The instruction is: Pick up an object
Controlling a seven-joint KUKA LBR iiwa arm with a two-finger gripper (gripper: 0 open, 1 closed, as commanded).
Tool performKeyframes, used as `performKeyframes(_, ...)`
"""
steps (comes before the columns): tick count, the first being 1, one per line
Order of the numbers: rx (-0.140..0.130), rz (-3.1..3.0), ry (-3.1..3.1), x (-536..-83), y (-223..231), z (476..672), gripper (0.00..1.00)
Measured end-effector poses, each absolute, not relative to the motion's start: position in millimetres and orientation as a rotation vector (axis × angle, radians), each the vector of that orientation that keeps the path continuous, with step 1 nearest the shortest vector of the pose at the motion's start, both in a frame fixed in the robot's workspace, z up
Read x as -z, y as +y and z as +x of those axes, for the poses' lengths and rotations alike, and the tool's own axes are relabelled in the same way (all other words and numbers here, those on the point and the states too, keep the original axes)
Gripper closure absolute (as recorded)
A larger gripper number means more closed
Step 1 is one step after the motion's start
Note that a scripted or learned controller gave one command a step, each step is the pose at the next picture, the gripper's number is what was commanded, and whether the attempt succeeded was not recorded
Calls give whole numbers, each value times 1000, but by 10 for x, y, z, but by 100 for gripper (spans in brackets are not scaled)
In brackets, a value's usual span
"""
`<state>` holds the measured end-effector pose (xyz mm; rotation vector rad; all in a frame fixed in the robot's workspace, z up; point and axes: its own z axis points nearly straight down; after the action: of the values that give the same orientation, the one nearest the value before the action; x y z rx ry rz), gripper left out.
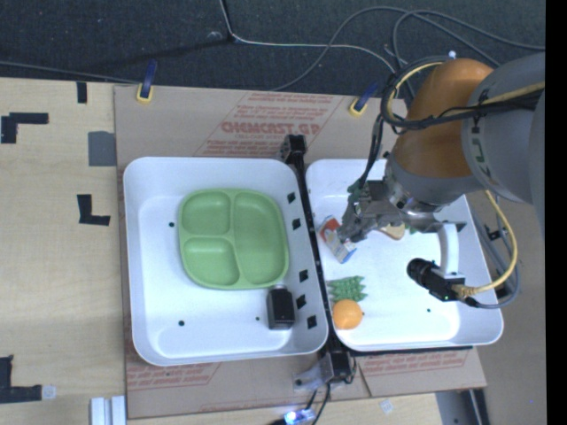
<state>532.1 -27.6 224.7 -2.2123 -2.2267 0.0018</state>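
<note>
Printed matter, one item legible in part: red lettering on the brown cardboard sheet (266, 122) beneath the two bins, lying up and to the left of the gripper (354, 228), beyond the far rims of the bins. The large line appears to read "CHEMCAST GP", though the characters are blurred and the reading is uncertain; the smaller red lines above and below it are too fine to make out. Further red print on the sheet's near edge, below the gripper, is likewise unreadable.

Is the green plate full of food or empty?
Empty. The green plate lies flat in the left bin, and its compartments show bare green.
</note>
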Motion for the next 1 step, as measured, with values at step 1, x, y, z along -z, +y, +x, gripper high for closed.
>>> performKeyframes(1, -2, -2212, -2227, -2193, 259, 5362, 100)
